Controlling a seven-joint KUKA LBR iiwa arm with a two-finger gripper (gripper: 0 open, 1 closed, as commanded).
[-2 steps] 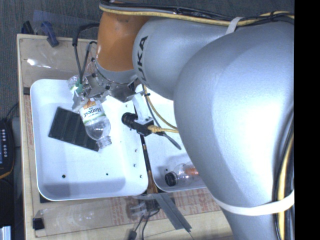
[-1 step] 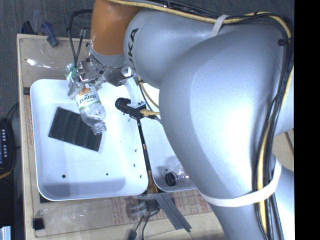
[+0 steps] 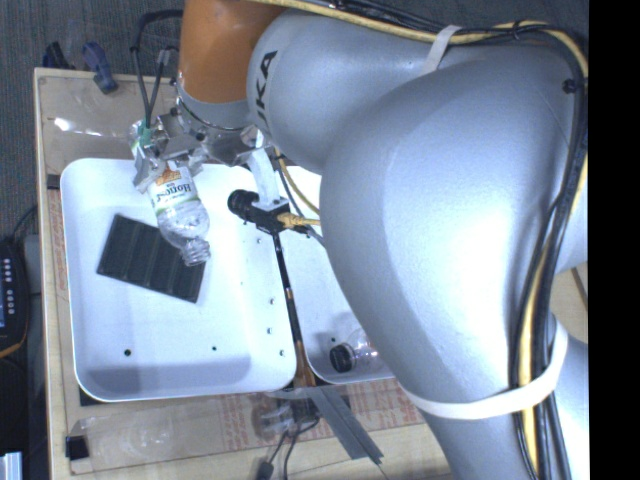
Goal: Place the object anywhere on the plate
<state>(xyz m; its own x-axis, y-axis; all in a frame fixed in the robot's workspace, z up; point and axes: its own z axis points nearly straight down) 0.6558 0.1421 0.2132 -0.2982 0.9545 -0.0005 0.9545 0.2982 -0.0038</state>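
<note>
Across the right half of the view we see the grey arm point(image 3: 440, 218), its bulk covering most of the right bin point(image 3: 335, 368); at that bin's near edge a small dark-capped object point(image 3: 342, 357) peeks out from under it. On the floor of the left bin point(image 3: 160, 358) lies a dark ribbed rectangular plate point(image 3: 150, 258), set at a slant. A black rod point(image 3: 285, 288) runs along the seam between the two bins.

Near the far edge of the left bin we find the gripper point(image 3: 152, 158), closed around the upper end of a clear plastic bottle point(image 3: 180, 213). The bottle hangs tilted, its cap end down over the plate's upper right corner; we cannot tell whether it touches the plate.

On the bottle's white and orange label we cannot read the words. Black letters "KA" show on the arm below the orange band point(image 3: 215, 48).
</note>
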